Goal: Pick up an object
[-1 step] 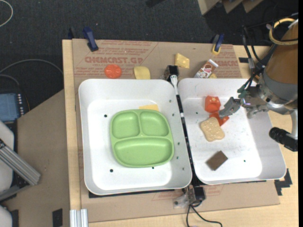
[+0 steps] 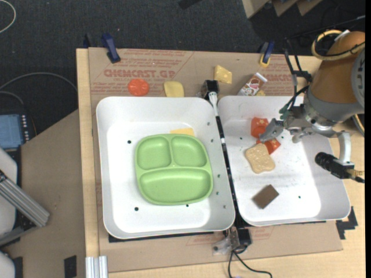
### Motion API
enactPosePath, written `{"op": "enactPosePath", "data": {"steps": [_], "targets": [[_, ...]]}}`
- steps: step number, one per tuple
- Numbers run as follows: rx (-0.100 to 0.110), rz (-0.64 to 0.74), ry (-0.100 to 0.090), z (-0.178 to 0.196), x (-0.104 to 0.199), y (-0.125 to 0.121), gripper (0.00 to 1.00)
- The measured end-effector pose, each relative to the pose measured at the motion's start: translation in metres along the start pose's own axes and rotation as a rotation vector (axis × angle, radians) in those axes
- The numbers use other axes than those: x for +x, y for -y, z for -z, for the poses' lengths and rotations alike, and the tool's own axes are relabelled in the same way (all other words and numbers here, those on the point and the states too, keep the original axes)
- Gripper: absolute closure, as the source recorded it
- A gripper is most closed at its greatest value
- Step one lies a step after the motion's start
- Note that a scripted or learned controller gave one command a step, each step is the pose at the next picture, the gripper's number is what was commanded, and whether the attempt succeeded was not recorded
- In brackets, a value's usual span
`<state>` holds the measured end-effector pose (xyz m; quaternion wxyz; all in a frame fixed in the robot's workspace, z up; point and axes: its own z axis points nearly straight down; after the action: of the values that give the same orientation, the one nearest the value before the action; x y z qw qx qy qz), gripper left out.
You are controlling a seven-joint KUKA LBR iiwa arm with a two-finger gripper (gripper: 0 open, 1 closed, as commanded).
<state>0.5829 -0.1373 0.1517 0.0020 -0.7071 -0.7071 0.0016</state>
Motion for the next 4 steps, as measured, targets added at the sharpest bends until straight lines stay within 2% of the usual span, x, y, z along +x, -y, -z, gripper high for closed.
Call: {"op": "enactPosePath", "data": {"steps": [1,2,3,4], "targets": [[-0.012,0.001,0.007,-0.066,0.012,-0.020,0.00],[0.004,-0.001,-0.003,-0.068,0.041,0.080,0.00],[-0.009,0.002,0.002,-0.067,0.046,0.043,0.00],[-0.013,0.002,0.003,-0.066,0.033,-0.029,0.00]]}}
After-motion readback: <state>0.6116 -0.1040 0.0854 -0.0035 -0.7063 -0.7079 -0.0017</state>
